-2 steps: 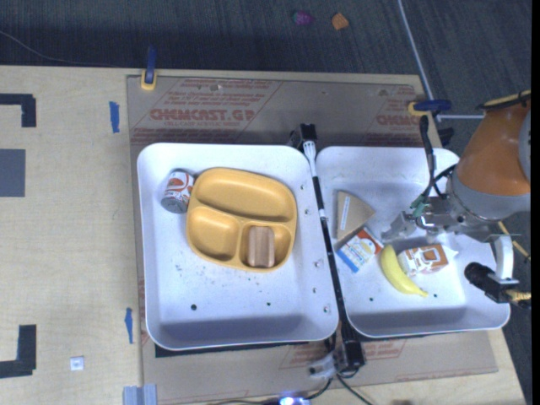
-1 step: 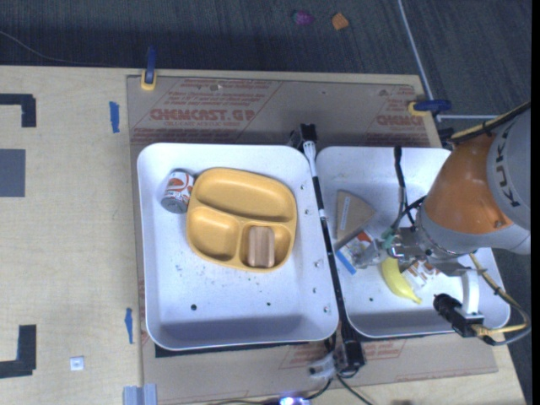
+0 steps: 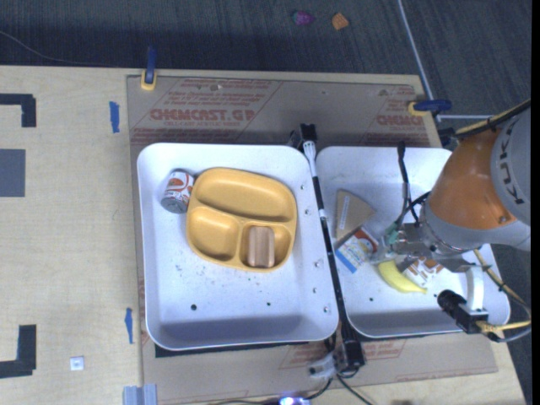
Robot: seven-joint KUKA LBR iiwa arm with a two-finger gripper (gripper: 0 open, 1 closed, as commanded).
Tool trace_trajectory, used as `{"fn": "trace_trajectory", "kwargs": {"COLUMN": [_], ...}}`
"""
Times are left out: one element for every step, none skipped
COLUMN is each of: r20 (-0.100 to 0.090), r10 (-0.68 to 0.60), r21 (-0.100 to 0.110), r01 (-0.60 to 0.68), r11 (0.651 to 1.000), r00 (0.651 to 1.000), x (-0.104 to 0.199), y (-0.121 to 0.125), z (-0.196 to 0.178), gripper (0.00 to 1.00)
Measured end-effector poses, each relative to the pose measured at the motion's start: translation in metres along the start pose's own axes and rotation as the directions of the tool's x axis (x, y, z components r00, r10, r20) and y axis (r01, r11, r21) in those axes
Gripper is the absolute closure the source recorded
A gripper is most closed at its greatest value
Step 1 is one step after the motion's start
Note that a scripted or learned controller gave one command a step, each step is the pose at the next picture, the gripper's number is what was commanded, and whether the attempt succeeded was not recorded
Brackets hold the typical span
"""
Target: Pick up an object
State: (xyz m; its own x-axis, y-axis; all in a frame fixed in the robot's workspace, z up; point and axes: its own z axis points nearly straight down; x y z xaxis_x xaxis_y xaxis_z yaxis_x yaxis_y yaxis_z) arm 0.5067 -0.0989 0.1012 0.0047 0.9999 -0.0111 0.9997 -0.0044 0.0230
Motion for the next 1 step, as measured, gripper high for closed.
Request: {"fn": "trace_trajectory", "kwargs": {"r20": [-0.012], "r10": [-0.005], "r21": [0.022], "r01": [0.006], "r11": [1.000], "r00": [1.000], "x": [0.0629], "y": [-0.0146], "z": [-0.0846], "gripper": [1.00]}}
